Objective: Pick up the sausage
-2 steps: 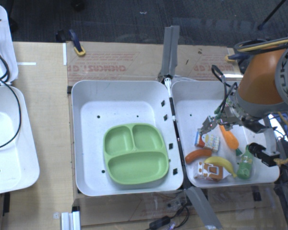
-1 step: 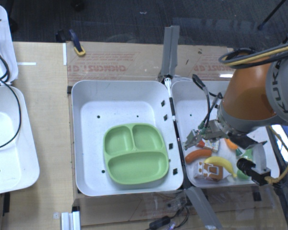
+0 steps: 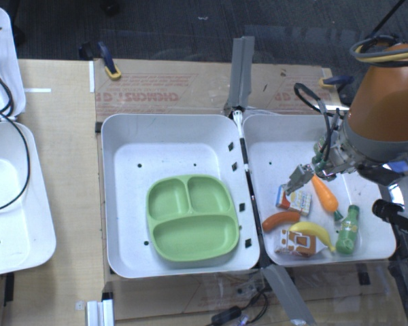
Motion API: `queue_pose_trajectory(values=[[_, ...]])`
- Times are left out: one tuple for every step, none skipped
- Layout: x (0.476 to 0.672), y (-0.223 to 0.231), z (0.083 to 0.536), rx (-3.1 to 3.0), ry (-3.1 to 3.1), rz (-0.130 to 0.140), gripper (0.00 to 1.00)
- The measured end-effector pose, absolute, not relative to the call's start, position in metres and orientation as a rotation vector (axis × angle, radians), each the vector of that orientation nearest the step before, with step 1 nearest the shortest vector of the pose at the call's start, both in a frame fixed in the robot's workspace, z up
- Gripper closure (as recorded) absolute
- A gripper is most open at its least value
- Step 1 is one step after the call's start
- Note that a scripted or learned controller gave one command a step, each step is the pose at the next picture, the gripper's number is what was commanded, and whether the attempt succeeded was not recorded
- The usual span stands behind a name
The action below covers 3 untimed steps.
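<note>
Sausage (image 3: 281,220) lay low in right bin (image 3: 272,148), near bin's left wall, left end tipped down a bit. Small carton (image 3: 294,200) sat just above it, banana (image 3: 311,233) and juice box (image 3: 296,244) just below. Carrot (image 3: 324,193) lay right of carton, green bottle (image 3: 347,229) further right. Gripper (image 3: 300,178) hung above carton, apart from sausage; jaws looked spread open, nothing between them. Green divided plate (image 3: 192,217) sat in left bin (image 3: 122,182) on tabletop (image 3: 61,100).

grey arm (image 3: 384,138), orange band, black cables
</note>
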<state>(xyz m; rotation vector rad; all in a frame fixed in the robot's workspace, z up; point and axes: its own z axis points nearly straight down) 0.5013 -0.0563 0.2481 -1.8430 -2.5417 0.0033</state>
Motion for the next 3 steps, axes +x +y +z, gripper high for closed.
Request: queue_pose_trajectory(values=[[0.478, -0.036, 0.189, -1.849, -2.535, 0.005, 0.0], [0.478, -0.018, 0.19, -1.855, -2.533, 0.003, 0.0], [0.478, -0.037, 0.19, -1.841, -2.542, 0.004, 0.0]])
